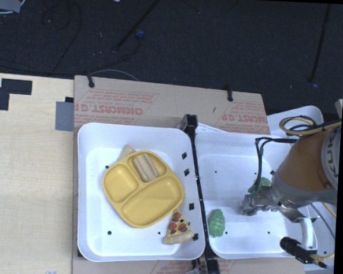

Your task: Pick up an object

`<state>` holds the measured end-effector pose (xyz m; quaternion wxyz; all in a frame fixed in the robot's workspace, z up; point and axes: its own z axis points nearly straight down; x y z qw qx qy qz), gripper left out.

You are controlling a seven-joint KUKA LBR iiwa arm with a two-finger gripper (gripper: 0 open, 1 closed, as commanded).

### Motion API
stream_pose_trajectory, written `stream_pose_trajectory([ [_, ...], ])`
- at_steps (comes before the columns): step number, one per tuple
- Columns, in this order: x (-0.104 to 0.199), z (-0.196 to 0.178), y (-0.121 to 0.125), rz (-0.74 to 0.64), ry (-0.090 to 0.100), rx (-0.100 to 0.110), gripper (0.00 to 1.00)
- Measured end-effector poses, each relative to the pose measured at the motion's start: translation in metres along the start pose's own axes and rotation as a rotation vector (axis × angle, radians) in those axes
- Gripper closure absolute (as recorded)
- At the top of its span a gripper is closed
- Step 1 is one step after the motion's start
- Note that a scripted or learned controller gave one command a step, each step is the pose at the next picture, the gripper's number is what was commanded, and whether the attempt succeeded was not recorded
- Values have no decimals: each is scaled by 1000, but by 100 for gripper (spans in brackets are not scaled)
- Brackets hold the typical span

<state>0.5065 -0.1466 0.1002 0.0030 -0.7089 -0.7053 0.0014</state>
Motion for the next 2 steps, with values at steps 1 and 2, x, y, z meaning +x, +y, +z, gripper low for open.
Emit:
stream_pose_trajectory([
  [1,-4,-58,-8,0,-2,-6,100],
  [2,-2,-99,-11,-7,-2,-5,100],
])
